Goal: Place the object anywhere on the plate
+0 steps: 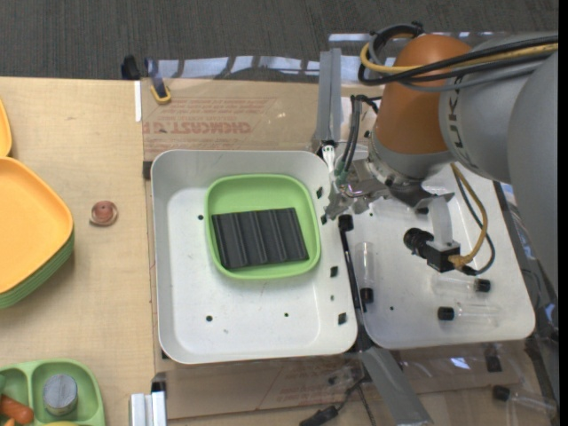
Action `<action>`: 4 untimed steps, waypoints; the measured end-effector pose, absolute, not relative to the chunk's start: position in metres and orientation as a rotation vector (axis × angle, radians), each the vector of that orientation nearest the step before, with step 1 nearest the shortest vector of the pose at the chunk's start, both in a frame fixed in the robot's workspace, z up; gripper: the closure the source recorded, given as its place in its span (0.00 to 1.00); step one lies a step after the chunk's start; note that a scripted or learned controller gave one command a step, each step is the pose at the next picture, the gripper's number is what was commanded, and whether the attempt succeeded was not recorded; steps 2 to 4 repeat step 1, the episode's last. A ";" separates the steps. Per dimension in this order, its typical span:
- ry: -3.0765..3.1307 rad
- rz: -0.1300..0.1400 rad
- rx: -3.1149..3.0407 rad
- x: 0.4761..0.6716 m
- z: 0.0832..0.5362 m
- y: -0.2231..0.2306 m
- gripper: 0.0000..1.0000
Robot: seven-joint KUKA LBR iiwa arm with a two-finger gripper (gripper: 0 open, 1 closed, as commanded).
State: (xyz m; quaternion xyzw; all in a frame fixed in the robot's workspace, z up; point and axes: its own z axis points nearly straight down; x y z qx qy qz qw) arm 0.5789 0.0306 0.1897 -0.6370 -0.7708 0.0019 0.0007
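you have two bins side by side on the worktop (80, 131). the left bin (177, 327) holds a plate (217, 198), and a ribbed slab (258, 238) lies on it. the right bin (417, 318) sits under the arm (479, 87). left of the bins lie stacked dishes (31, 229), a small knob (104, 211) beside them, and a compartment tray (44, 393) nearer the front.

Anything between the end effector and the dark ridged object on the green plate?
In the camera view, the plate's right rim and the left bin's right wall lie between the end effector and the dark ridged object.
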 end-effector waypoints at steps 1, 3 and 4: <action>-2.421 0.006 -2.001 0.579 0.190 0.030 0.00; -2.421 0.006 -2.001 0.579 0.190 0.030 0.00; -2.421 0.006 -2.001 0.579 0.190 0.030 0.00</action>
